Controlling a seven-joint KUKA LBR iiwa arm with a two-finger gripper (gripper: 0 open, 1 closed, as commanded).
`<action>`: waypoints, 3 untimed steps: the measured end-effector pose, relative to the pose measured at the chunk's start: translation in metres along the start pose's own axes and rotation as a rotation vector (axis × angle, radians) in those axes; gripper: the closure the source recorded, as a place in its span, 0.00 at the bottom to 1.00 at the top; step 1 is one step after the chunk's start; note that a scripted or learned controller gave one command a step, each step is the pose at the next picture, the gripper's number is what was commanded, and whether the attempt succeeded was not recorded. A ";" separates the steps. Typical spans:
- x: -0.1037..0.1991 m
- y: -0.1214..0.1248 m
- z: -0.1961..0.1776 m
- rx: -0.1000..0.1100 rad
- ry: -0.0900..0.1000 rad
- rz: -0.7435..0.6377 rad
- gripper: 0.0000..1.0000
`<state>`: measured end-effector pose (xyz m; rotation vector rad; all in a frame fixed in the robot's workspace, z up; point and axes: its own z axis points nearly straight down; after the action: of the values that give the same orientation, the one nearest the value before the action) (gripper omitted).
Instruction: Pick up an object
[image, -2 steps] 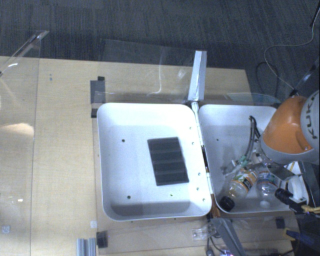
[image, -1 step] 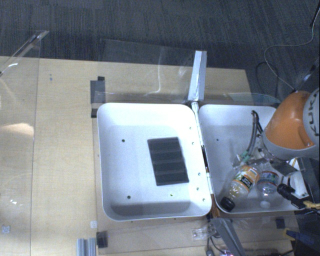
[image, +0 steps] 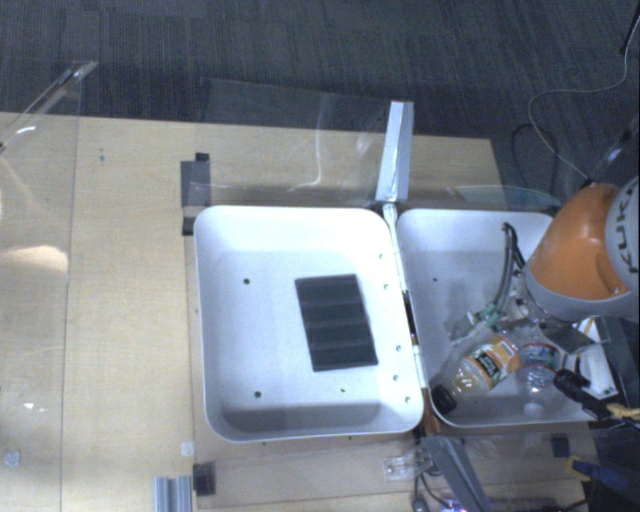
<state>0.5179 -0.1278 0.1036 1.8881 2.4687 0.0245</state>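
A flat black ridged pad (image: 335, 322) lies near the middle of the left bin (image: 240, 250). In the right bin (image: 450, 255) a small bottle with a dark cap and a yellow-and-black label (image: 478, 368) lies on its side near the front wall. A clear plastic bottle (image: 536, 372) rests just to its right. A crumpled clear wrapper with green marks (image: 486, 318) sits behind them. My arm's orange band (image: 575, 255) hangs over the right bin's right side. My gripper (image: 516, 316) reaches down into this clutter, just above the labelled bottle and beside the wrapper.
A clear upright panel (image: 395, 150) stands behind the seam between the bins. Cables and dark fittings (image: 600, 395) crowd the right bin's front right corner. The wooden bench (image: 110, 300) stretches to the left of the bins.
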 end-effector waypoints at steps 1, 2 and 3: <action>0.016 0.061 0.015 0.024 0.016 -0.024 0.00; -0.028 0.108 0.020 0.026 0.010 0.239 0.00; -0.036 0.000 -0.007 0.028 0.015 0.069 0.00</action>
<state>0.5274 -0.1626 0.1117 1.9905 2.4249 0.0054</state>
